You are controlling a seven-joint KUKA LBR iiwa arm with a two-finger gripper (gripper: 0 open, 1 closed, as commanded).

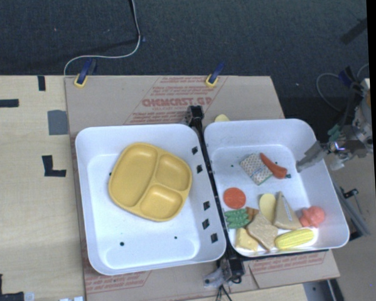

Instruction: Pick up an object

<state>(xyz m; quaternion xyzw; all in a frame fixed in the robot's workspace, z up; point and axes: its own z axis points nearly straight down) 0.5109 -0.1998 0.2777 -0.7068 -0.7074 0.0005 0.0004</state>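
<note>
Red "CHEMCAST" lettering on the cardboard sheet (pixel 173 102); gripper (pixel 302 163) state impossible to tell.

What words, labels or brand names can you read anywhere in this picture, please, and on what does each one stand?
"CHEMCAST GP": red print on the brown board under the two bins, above the left bin; it reads upside down.
Smaller red print near the board's lower edges: too blurred to read.
Nothing legible on the yellow tray or the toy foods.
</note>
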